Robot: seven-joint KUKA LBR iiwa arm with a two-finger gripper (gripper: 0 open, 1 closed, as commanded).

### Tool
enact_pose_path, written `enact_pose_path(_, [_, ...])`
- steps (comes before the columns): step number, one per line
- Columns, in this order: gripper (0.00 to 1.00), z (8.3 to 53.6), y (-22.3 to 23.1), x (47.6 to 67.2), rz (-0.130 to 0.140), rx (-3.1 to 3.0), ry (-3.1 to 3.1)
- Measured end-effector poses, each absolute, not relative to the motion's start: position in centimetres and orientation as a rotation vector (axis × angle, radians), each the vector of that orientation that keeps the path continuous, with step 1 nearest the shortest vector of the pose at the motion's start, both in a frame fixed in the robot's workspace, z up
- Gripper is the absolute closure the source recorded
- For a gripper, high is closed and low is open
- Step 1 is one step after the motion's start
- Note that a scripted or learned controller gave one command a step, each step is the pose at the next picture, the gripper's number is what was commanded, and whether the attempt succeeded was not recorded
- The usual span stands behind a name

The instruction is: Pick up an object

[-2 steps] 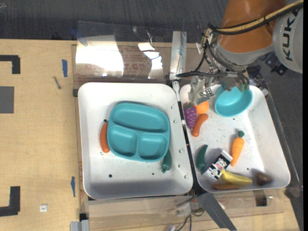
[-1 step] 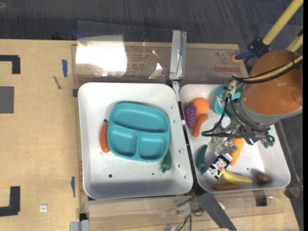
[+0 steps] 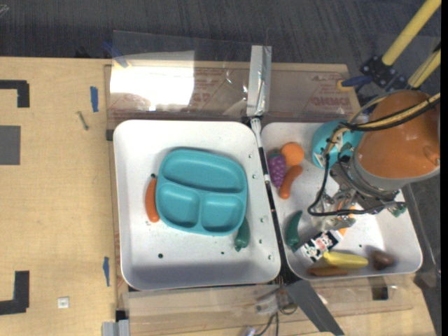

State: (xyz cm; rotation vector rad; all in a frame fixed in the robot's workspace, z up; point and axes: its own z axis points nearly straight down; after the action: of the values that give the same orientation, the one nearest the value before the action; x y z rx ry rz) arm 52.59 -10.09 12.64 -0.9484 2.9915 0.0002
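A: Gripper (image 3: 336, 219) position? Fingers?
B: Low in right bin (image 3: 409, 247), above banana (image 3: 344, 260). Finger state cannot be determined; wrist obscures them.
A: Risk?
B: Probably crowding; neighbouring items may deflect the grasp

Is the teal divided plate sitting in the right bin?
No, the teal divided plate lies in the left bin, beside an orange sausage-shaped toy.

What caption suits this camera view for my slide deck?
KUKA arm reaching over the right bin of toy food; teal divided tray in the left bin.
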Motion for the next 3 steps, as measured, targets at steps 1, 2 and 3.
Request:
enact_pose_path(1, [1.00, 10.3, -8.9, 56.9, 0.001, -0.615, 3.072])
enact_pose_path(2, [0.00, 10.4, -8.9, 57.0, 0.000, -0.613, 3.072])
enact_pose_path(3, [0.00, 8.9, -9.8, 59.7, -0.002, -0.606, 3.072])
